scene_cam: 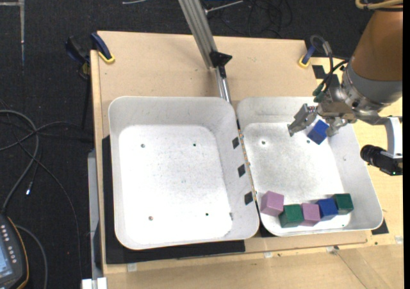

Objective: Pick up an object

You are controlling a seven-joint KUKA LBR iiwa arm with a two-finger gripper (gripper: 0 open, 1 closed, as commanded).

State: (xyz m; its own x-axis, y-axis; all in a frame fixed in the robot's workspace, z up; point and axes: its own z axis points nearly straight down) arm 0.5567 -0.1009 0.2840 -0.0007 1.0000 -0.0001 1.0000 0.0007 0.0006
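Five little blocks sit in a row along the near edge of the right bin (359,172), closest to the camera: a purple block (272,202), a green block (291,215), a pink block (311,212), a blue block (328,207) and another green block (344,202). They touch each other, side by side. The left bin (122,153) sits next to them on the surface (166,66).

Farther back, up in the right bin, is my claw (309,122). A blue cube (318,131) is right at my claw, just below and a bit to the right of the tips. It looks tilted, with one corner down. I think it may be between my fingers, but I cannot tell for sure if my claw is open or closed on it.

If I do have it, I just need to lift straight up. If not, the cube is so close that I only need a tiny move toward it.
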